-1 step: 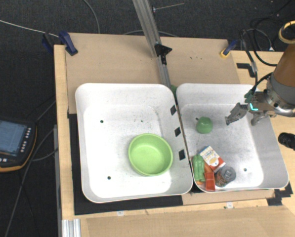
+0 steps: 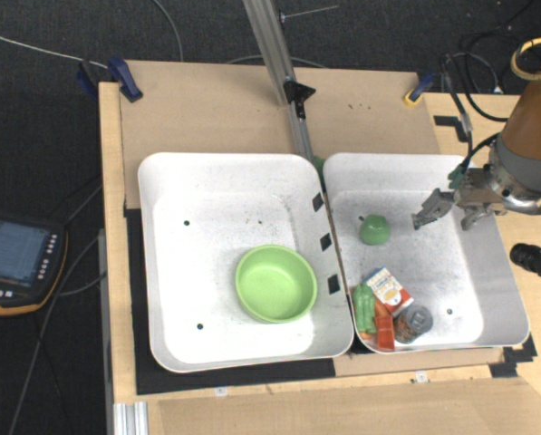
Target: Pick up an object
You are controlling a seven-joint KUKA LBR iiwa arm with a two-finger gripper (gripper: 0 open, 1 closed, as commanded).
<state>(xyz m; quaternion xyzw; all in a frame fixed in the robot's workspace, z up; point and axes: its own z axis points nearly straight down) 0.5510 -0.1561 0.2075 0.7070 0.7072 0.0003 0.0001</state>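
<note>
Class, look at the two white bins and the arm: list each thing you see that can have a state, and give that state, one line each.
Light green round plastic bowl: upright, mouth up, in the left white bin.
Small green apple-like object: lying alone in the right white bin.
Small orange and white carton: lying tilted in a pile at that bin's front corner.
Two-finger gripper: open, holding nothing, above the right bin.

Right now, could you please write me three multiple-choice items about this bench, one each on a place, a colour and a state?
1. The round green plastic bowl lies in:
A. the left white bin
B. the right white bin
C. bare bench
2. The small rounded object left of the gripper is:
A. red
B. green
C. blue
3. The bowl stands:
A. upside down
B. on edge
C. upright

A: the left bin's walls surround it.
B: green on the white floor.
C: its hollow faces up.
</note>
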